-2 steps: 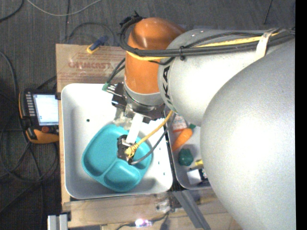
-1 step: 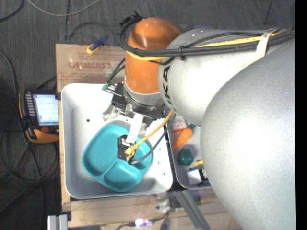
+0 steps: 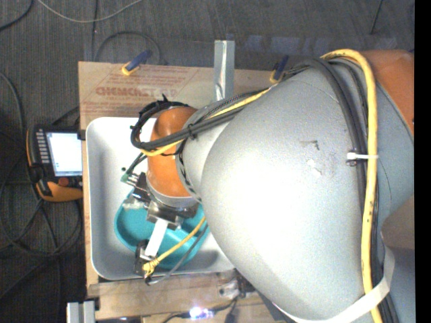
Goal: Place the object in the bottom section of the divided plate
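A teal divided plate [image 3: 126, 226] lies in the near half of the left white bin [image 3: 101, 160]. Most of it is covered by the arm's wrist, so its sections are hard to make out. My gripper [image 3: 149, 214] hangs straight over the plate, below the orange band [image 3: 168, 157], and I see it from behind. Whatever is beneath the gripper is hidden. The grey arm body hides the right bin and the rest of the bench.
The bins rest on a brown board [image 3: 155, 83] held by blue clamps [image 3: 135, 62] at the far edge. A metal post [image 3: 224, 66] stands at the back. An orange-edged handheld screen [image 3: 57, 160] sits left of the bench. Cables lie on the dark floor.
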### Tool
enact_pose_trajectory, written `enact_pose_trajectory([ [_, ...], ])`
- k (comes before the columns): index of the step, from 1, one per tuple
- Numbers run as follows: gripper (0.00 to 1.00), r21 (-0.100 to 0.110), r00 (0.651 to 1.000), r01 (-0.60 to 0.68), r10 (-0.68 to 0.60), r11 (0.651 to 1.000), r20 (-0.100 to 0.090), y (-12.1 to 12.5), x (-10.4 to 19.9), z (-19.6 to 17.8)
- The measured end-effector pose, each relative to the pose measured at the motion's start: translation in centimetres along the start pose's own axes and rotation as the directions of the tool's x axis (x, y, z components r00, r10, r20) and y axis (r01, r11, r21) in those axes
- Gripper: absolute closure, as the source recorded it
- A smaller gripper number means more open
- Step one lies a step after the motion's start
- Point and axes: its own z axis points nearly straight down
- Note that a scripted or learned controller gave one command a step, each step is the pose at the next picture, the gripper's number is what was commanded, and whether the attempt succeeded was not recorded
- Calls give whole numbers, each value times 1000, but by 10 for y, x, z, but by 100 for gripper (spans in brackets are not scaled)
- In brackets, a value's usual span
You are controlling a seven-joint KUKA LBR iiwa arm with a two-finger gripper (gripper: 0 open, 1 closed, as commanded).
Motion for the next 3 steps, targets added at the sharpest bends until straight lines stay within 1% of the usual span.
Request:
enact_pose_trajectory([
  [1, 0, 16, 993, -113, 112, 993, 25, 28, -48, -60],
  [2, 0, 15, 998, -67, 66, 998, 24, 27, -73, -167],
  [3, 100, 17, 998, -64, 63, 998, 29, 27, -72, -175],
])
